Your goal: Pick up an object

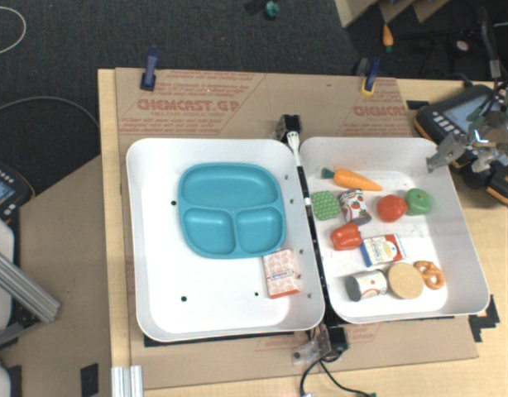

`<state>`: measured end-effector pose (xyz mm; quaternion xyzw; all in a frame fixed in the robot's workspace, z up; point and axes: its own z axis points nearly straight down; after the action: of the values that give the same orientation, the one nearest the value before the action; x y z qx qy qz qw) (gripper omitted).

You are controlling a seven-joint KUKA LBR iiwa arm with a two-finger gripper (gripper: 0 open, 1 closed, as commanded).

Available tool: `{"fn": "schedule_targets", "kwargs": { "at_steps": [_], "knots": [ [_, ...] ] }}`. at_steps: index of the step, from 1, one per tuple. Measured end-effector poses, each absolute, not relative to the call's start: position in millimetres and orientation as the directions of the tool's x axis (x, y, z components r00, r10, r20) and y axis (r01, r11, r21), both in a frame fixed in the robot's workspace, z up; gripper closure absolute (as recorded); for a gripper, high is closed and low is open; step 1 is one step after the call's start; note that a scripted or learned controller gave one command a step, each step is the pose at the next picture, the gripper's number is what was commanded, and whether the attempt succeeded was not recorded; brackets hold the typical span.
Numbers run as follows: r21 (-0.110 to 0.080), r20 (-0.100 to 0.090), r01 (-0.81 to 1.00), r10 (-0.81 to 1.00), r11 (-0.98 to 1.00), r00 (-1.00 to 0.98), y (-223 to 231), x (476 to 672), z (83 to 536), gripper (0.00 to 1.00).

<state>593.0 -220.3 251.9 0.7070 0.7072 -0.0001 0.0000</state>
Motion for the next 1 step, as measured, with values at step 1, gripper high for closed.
{"fn": "schedule_targets", "kwargs": {
  "at_steps": [1],
  "knots": [
    [-0.008,0.003,1.0,1.0,0.0,0.0,-221.8,589.8,164.3,0.0]
  ]
}}
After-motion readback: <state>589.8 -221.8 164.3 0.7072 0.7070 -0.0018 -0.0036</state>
